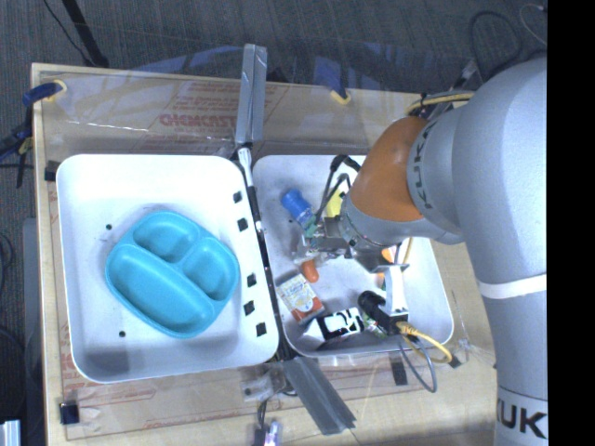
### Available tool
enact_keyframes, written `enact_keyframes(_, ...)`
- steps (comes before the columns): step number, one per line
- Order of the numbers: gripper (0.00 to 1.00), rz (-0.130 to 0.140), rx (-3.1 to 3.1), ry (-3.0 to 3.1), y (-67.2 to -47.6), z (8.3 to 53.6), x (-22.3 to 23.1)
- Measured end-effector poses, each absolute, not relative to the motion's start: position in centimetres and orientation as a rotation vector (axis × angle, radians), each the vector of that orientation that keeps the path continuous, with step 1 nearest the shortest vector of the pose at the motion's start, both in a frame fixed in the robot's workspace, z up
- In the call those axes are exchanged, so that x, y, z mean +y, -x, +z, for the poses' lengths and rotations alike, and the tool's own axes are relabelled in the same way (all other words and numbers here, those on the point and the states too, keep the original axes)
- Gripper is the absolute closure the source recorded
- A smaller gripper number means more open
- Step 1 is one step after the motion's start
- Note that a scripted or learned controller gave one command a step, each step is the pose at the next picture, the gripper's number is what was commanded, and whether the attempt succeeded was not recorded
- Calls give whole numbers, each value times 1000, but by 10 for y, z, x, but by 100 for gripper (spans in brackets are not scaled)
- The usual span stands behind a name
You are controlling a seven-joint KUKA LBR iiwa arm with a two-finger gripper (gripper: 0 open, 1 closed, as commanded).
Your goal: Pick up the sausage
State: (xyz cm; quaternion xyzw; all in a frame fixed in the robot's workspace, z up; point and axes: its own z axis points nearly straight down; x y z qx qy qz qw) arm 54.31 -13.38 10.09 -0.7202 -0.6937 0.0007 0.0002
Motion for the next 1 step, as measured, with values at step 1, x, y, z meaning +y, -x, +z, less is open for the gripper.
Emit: enact_keyframes(1, 100, 0, -2165, 2276, -568, 275, -91)
